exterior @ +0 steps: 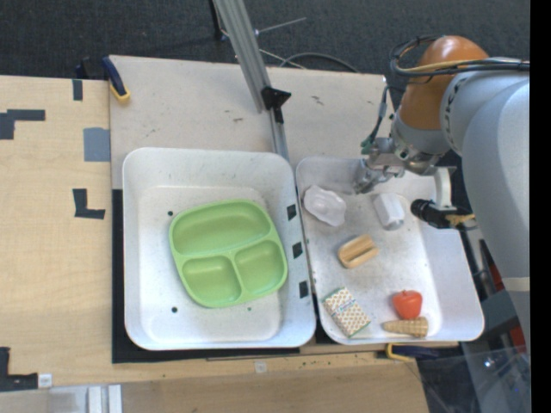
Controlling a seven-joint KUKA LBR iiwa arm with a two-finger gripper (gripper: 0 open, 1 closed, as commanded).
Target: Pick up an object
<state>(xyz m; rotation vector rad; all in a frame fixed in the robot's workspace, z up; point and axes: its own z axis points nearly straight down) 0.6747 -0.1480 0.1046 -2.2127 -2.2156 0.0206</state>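
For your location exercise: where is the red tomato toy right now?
The red tomato toy sits in the right bin, near its front right corner, just above the waffle cone.

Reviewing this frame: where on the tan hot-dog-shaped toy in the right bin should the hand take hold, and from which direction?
Grip the tan hot-dog-shaped toy across its narrow middle, coming straight down from above. It lies flat and alone on the right white bin floor, long axis slanted, so fingers probably fit best either side of its short width.
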